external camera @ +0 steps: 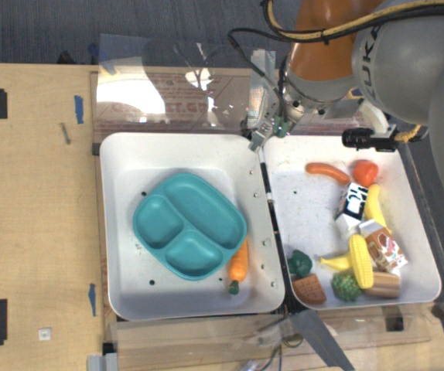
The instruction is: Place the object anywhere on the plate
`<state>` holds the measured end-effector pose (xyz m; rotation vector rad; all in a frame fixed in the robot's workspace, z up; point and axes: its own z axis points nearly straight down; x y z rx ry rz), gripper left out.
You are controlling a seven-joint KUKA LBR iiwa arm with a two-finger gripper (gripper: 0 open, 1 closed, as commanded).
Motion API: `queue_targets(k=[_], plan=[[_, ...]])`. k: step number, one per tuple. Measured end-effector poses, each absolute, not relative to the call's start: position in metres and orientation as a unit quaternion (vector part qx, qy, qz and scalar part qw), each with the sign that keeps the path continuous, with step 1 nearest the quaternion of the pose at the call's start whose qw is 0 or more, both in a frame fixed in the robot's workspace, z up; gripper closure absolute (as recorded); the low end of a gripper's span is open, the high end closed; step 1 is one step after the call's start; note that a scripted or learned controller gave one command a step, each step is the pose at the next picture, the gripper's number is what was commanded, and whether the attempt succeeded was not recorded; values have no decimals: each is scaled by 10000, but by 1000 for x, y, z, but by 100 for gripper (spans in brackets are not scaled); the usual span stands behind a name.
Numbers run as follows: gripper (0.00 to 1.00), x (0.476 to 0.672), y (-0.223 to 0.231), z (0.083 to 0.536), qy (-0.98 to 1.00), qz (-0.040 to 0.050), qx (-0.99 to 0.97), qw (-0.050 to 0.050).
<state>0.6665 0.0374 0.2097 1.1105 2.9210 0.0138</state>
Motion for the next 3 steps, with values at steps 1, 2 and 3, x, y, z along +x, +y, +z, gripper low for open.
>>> queue_targets(k=[1,2,3], plan=[[100,661,26,185,9235,1,3837,-7],[100,658,33,186,9415,1,3369,4],[100,658,32,186,9477,-2,3190,5]])
